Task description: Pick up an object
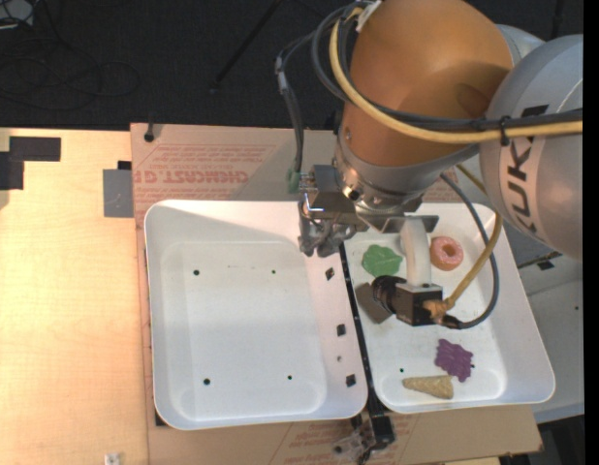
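Loose in the bin (pixel 518 327) on the arm's side: green piece (pixel 381 258), pink ring (pixel 446 252), purple piece (pixel 454 357), tan wedge (pixel 430 386), none gripped; tool (pixel 321 240) just beside the green piece, toward the counter's (pixel 57 308) far edge, spread or pressed together not discernible, presumably lining up.

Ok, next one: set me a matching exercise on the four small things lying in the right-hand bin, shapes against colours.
Things:
1. ring
2. wedge
3. knobbly cluster
4. rounded lump

Colours:
A. purple
B. green
C. pink
D. tan

Pairs: 1-C, 2-D, 3-A, 4-B.
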Action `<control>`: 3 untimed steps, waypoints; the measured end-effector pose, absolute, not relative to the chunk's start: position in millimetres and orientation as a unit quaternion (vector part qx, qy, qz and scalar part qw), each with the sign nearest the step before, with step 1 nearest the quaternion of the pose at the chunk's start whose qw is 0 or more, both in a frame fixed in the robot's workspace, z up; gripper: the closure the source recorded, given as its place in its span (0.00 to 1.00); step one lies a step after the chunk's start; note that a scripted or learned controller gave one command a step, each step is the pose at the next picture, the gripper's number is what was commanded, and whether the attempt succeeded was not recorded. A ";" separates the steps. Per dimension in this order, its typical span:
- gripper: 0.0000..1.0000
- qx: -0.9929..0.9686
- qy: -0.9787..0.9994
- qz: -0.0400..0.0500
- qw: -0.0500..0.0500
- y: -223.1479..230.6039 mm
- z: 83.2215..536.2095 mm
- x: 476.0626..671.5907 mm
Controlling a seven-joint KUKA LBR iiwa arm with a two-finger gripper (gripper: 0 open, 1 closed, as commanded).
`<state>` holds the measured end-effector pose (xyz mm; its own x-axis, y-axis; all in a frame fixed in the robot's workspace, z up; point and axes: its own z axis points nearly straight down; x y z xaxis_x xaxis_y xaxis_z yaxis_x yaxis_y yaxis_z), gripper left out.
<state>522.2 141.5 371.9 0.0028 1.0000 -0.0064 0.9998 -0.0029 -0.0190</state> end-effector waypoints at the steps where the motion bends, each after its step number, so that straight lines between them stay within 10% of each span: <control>1: 1.00 -0.708 -0.706 0.002 0.001 84.9 386.9 523.8; 2: 1.00 -0.705 -0.709 -0.004 -0.002 150.3 507.4 544.7; 3: 1.00 -0.706 -0.708 0.007 0.004 173.1 385.1 522.8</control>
